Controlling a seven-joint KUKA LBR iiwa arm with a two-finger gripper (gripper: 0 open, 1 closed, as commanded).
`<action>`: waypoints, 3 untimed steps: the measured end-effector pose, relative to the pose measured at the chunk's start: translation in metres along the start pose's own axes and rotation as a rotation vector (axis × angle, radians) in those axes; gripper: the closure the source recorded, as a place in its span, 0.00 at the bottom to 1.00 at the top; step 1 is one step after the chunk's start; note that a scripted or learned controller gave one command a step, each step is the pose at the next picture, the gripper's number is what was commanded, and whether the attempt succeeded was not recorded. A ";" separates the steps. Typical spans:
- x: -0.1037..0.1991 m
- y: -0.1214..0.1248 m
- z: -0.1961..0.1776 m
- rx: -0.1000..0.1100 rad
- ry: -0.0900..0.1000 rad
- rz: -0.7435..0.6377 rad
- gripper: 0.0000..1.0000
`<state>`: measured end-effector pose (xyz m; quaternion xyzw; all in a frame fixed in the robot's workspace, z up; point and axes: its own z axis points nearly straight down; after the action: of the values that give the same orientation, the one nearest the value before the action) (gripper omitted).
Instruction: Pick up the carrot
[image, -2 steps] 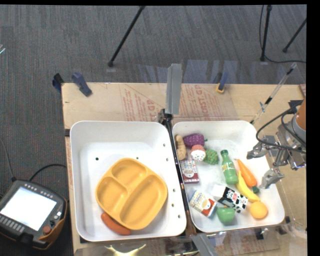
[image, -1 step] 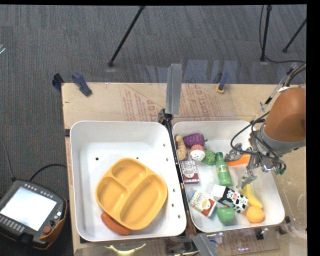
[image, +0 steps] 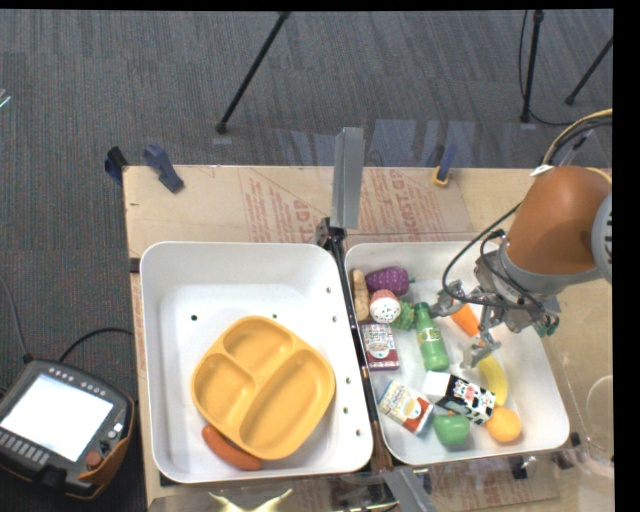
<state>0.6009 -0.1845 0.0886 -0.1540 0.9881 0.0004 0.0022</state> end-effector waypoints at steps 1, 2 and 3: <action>-0.002 0.000 -0.011 0.000 -0.004 0.001 1.00; -0.021 0.013 -0.104 0.006 -0.010 0.088 1.00; 0.043 0.006 -0.006 -0.008 0.008 -0.374 1.00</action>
<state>0.5579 -0.1915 0.0941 -0.3351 0.9422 0.0034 -0.0021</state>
